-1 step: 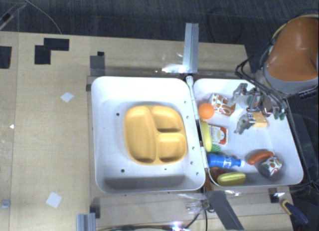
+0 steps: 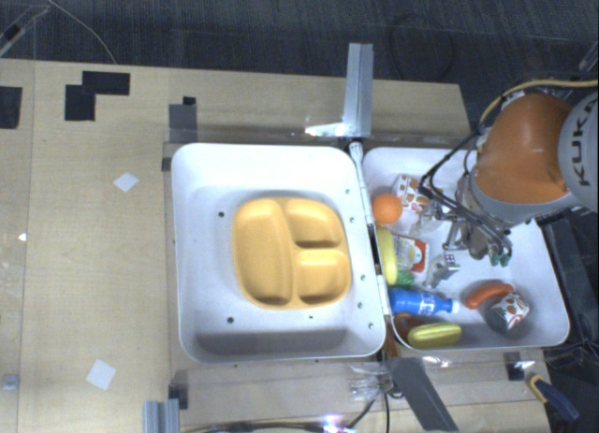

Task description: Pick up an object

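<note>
Grey arm's two-finger gripper (image 2: 453, 255) hangs low over the right white bin (image 2: 547, 328), above a clear packet with red print (image 2: 410, 255); finger state not discernible. Yellow three-compartment plastic tray (image 2: 290, 251) lies in the left white bin (image 2: 201, 263).

A single grey robot arm (image 2: 538, 155) reaches in from the right side of the scene. A broad orange band wraps the arm just above its wrist, forming a rounded dome seen from above. Dark cables loop along the arm's left side and trail down toward the wrist. Below the band, the grey wrist narrows and points downward. The gripper (image 2: 457, 252) hangs beneath it, left of the wrist, angled down and leftward. Its metal fingers are too small and cluttered to read clearly.
</note>
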Available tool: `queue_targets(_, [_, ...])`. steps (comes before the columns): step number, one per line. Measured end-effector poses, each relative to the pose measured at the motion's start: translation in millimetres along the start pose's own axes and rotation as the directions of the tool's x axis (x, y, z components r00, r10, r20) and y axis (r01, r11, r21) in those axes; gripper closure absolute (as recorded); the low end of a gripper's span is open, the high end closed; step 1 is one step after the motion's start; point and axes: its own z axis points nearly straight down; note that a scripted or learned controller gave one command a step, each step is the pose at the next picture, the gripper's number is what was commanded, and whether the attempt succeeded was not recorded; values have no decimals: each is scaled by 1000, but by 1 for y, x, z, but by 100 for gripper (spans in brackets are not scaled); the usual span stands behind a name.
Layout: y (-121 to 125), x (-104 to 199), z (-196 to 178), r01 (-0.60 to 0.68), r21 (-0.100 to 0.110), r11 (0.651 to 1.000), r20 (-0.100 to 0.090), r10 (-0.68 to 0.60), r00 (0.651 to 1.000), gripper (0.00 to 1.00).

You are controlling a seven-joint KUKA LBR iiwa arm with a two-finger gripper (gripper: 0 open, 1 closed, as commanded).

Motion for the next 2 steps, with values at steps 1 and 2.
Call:
queue_targets(1, [-50,-29,20,-63,2,998,9,63,998,0])
queue_targets(2, [-103,-44,17,-286,0,958,14,285,958,0])
